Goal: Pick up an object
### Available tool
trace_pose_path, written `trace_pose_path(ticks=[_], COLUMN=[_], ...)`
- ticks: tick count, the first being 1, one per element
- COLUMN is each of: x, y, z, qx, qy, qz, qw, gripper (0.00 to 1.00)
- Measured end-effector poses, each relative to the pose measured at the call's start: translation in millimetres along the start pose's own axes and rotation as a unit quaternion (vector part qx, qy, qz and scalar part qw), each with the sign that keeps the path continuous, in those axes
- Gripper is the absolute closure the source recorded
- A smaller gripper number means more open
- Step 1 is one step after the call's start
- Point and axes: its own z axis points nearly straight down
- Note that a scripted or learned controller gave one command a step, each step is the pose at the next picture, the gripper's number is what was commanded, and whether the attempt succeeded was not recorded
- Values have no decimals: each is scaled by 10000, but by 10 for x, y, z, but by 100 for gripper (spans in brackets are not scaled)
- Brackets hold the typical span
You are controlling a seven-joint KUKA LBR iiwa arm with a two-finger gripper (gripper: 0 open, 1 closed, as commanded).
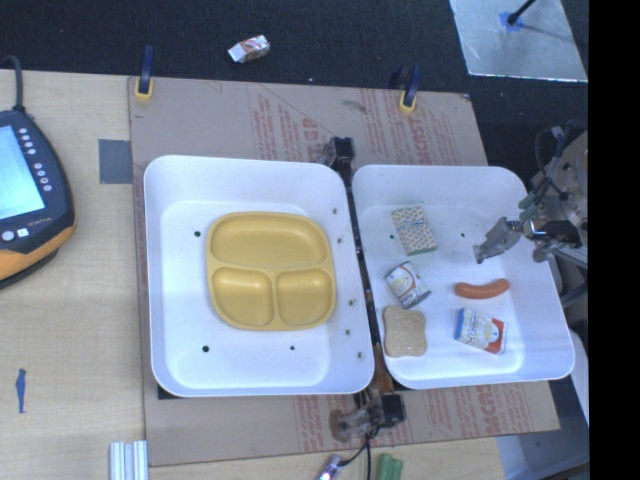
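Observation:
The right bin [440, 373] holds several small objects. A green patterned packet [413, 229] lies at the back, with a small tilted can [406, 284] in front of it. A tan slice of toast [404, 331] lies near the front left corner. An orange-red sausage [482, 289] lies right of the can, and a blue and white pouch [481, 330] sits in front of the sausage. My gripper [514, 250] hangs over the bin's right side, just behind the sausage. It is open with nothing between its fingers [492, 240].
The left bin [175, 358] carries a yellow divided plate [270, 270]. A teach pendant [25, 193] lies at the bench's left edge. Clamps [144, 76] hold the cardboard sheet at the back, and a crumpled wrapper [249, 49] lies on the dark floor.

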Motion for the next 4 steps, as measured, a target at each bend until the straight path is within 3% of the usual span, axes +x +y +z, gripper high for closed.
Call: trace_pose_path(ticks=[1,2,3,4], x=[516,533,476,610], y=[243,688,1379,1457], z=[745,1685,1667,1667], qx=[11,20,-5,-12], qy=[-4,-3,5,4], qz=[-10,-11,7,3], qw=[10000,10000,10000,10000], gripper=[0,0,0,0])
